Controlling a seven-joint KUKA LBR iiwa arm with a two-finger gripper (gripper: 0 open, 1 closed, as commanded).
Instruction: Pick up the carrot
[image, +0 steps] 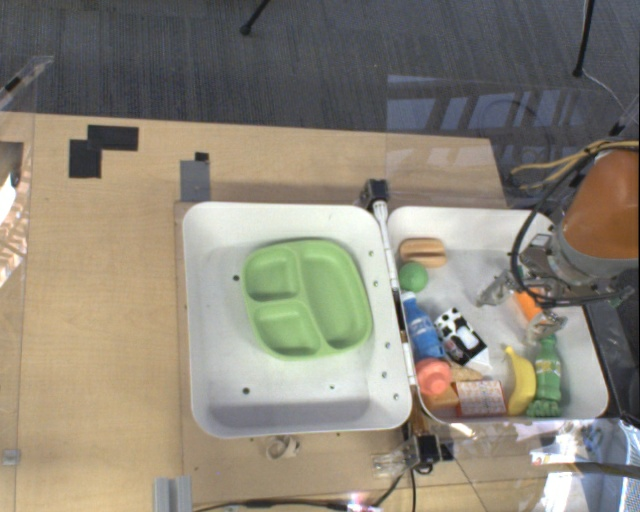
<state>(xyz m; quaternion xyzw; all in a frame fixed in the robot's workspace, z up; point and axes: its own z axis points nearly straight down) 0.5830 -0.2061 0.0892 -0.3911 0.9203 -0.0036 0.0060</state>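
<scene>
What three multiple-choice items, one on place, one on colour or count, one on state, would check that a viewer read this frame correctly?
1. Where does the carrot lie?
A. In the right bin, directly beneath the gripper
B. On the green tray
C. On the bare bench, outside both bins

2. How many compartments does the green tray have?
A. Two
B. Three
C. Five

3. What state is the banana in?
A. Lifted above the bin
B. Resting in the left bin
C. Lying in the right bin beside the green bottle

Answers:
1: A, an orange piece shows in the right bin just under the gripper.
2: B, the tray's ridges split it into two upper sections and one lower.
3: C, the banana lies on the bin floor near the front wall, next to the bottle.
</scene>
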